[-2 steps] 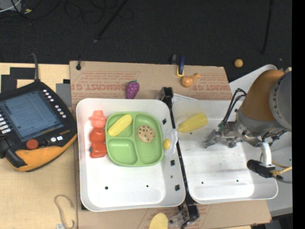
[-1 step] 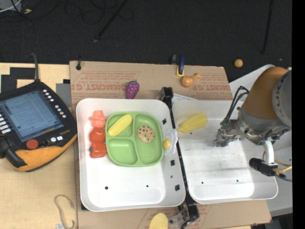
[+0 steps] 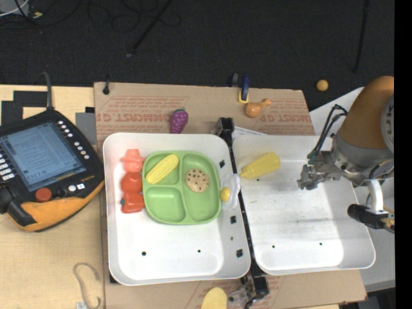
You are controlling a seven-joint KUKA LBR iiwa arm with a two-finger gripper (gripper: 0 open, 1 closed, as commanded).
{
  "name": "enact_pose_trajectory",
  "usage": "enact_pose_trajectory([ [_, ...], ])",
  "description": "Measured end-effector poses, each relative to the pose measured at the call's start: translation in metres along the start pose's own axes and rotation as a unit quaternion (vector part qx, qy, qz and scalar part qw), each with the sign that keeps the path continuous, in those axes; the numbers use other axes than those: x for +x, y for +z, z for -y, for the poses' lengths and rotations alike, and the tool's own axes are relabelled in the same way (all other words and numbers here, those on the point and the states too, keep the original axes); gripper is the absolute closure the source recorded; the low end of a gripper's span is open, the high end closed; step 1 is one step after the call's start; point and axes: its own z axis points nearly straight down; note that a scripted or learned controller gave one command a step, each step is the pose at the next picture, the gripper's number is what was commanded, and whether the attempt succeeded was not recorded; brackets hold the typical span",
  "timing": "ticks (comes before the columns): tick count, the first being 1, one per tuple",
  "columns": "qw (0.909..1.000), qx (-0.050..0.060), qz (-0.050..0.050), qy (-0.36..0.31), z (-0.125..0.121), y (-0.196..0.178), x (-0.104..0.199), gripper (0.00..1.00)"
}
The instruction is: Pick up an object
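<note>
At the near edge of the tabletop point(image 3: 51, 262) a yellow rounded toy point(image 3: 214, 297) lies just outside the bins, in front of the seam between them, and a small metal hook point(image 3: 87, 282) lies off the left bin's near corner.

The left bin point(image 3: 167, 256) holds a green divided plate point(image 3: 181, 187) toward its far half. In the plate's far-left compartment lies a yellow corn cob point(image 3: 160, 167); in the far-right compartment lies a cookie point(image 3: 197, 180); the near compartment shows bare green. An orange-red toy figure point(image 3: 131, 182) lies against the plate's left edge, touching it. A small yellow piece point(image 3: 226, 194) sits at the plate's right edge, by the bin's right wall.

The right bin point(image 3: 309, 250) holds one yellow object point(image 3: 260, 166), oblong and tilted, in its far-left corner. The gripper point(image 3: 310, 177) hangs over the right side of the same bin, well apart from the yellow object, which lies to its left and slightly farther back. The jaws are dark and small here, and I cannot tell whether they are apart or together; nothing is seen between them.

Left of the bins a tablet-like control pendant point(image 3: 42, 166) with an orange-and-black casing rests on the tabletop. Beyond the bins, on brown cardboard point(image 3: 141, 111), lie a purple grape-like toy point(image 3: 179, 120) and an orange pear-shaped toy point(image 3: 255, 107), with a blue-and-yellow clamp point(image 3: 244, 89) at the cardboard's far edge. Farther right a small orange ball point(image 3: 322, 85) sits on the dark floor.
</note>
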Motion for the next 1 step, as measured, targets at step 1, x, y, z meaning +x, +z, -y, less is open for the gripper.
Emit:
enact_pose_trajectory([
  [1, 1.0000, -0.001, 0.000, -0.001, -0.0038, -0.0440, -0.0063, 1.00],
])
